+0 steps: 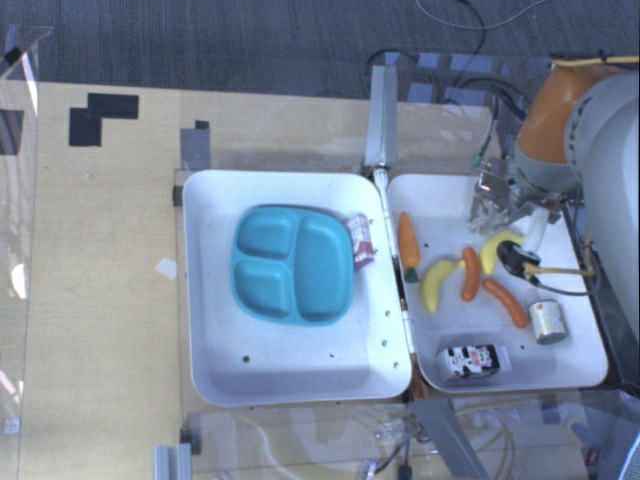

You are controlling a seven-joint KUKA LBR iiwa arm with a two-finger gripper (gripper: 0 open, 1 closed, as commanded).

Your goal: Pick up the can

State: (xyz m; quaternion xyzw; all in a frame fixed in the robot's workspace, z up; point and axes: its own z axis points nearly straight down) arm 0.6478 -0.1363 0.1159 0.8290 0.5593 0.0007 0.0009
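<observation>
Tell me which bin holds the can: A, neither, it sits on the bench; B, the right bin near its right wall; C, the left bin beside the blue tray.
B: the can lies in the right bin, close to its right wall, just right of an orange sausage.

Two bins sit side by side on the counter (110, 298). The left bin (210, 368) holds a divided tray (293, 264), a small packet (361, 239) touching its right edge. In the right bin (580, 368), the can (546, 321) lies near the right wall, a carton (471, 360) by the front edge.
</observation>
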